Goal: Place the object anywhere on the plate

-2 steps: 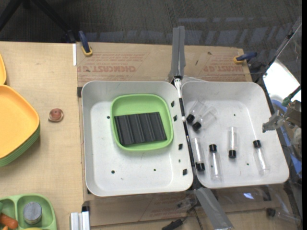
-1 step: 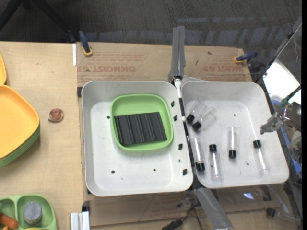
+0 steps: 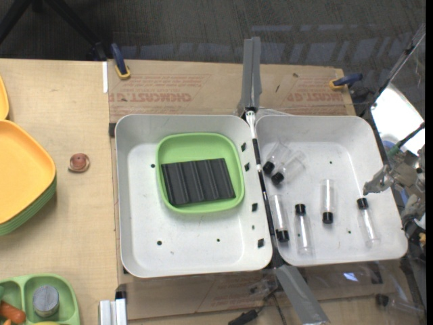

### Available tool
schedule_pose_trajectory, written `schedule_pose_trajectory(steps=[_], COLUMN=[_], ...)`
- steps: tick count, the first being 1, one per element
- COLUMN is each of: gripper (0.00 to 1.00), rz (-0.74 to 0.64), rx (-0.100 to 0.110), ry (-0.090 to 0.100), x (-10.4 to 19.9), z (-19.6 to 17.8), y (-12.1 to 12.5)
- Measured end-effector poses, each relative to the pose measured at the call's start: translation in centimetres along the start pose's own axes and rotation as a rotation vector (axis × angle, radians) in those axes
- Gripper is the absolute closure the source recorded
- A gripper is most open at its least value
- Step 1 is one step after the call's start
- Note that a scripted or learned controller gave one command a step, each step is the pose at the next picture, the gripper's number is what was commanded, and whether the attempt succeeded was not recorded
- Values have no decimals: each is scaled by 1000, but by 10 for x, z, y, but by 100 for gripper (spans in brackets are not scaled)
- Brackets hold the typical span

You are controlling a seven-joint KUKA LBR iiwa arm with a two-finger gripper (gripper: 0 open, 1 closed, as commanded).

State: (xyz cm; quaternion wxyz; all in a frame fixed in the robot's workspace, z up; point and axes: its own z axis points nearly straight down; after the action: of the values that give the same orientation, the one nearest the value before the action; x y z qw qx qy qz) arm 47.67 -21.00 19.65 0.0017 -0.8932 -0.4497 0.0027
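A green square plate [image 3: 198,145] lies in the left bin [image 3: 135,235]. A dark grey ribbed slab [image 3: 197,181] rests flat on the plate and covers most of its middle. Several clear tubes with black caps lie in the right bin [image 3: 338,137], among them one [image 3: 279,217] by the divider and one [image 3: 366,219] near the right wall. At the right bin's right rim a thin grey metal tip, which looks like my gripper [image 3: 379,181], reaches in from the side. It hangs just above the rightmost tube, with nothing visibly in it.
On the wooden bench to the left are stacked yellow plates [image 3: 24,175], a small red knob [image 3: 79,162] and a green food tray [image 3: 37,302]. Clamps [image 3: 120,64] hold cardboard behind the bins. A metal post [image 3: 251,73] stands at the divider.
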Motion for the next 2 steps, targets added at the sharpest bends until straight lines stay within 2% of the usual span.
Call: schedule_pose_trajectory(steps=[1, 2], gripper=[0, 0], rz=[174, 238], rx=[-2, 0], ry=[0, 0], x=[2, 2], z=[-14, 3], y=[-1, -2])
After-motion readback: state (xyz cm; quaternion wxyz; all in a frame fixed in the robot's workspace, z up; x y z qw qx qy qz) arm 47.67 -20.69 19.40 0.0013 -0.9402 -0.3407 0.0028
